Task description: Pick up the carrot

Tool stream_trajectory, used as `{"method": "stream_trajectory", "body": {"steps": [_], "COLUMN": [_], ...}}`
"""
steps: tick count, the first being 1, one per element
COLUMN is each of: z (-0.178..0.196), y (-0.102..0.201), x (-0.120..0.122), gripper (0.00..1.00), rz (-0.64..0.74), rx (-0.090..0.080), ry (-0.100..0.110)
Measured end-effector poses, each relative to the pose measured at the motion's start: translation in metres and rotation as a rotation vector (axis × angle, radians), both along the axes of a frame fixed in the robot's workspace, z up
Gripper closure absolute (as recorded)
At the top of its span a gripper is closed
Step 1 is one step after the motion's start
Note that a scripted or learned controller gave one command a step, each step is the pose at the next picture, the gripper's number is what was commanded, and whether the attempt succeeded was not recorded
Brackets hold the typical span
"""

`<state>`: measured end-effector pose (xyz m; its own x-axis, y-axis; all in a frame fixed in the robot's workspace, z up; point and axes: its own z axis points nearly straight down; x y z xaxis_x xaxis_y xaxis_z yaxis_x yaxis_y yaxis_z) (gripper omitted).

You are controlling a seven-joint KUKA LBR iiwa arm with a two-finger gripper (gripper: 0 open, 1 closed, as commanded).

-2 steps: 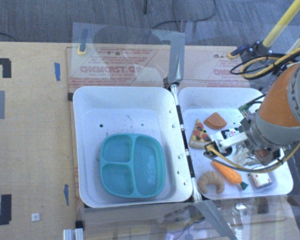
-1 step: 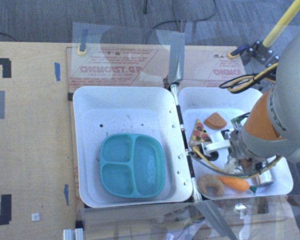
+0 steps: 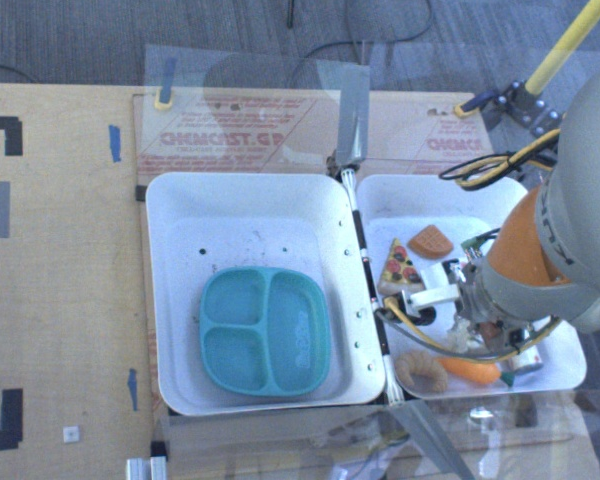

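Orange and tapering, the carrot (image 3: pixel 472 370) lies on its side along the near edge of the right-hand white bin (image 3: pixel 380 203), its visible length smooth and bright, part of it hidden under the arm's wrist. Just to its left rests a pale brown, fuzzy-looking lump (image 3: pixel 421 371). Red lettering on the clear sheet (image 3: pixel 240 128) behind the bins appears to read "CHEMCAST GP", repeated partly at the right. The hand (image 3: pixel 475 320) hangs low in the same bin, directly beyond the carrot and close above it; cables and the grey-and-orange wrist cover it, so its state cannot be told, and nothing is seen between its tips. A pizza-slice toy (image 3: pixel 399 266) and a brown biscuit-shaped piece (image 3: pixel 431 241) lie farther back. On the wooden bench (image 3: pixel 60 268), the left bin (image 3: pixel 180 198) carries a teal divided plate (image 3: pixel 265 331).
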<state>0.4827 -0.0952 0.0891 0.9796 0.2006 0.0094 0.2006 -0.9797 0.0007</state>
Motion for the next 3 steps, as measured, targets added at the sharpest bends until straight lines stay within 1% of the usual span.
{"method": "stream_trajectory", "body": {"steps": [1,2,3], "z": [-0.0001,-0.0001,-0.0001], "y": [-0.0029,0.0000,-0.0020], "x": [0.0002,-0.0004,0.0000], "gripper": [1.00,1.00,1.00], "rz": [0.004,-0.005,0.002], "rx": [0.003,-0.003,0.001], "ry": [0.001,-0.001,0.000]}}
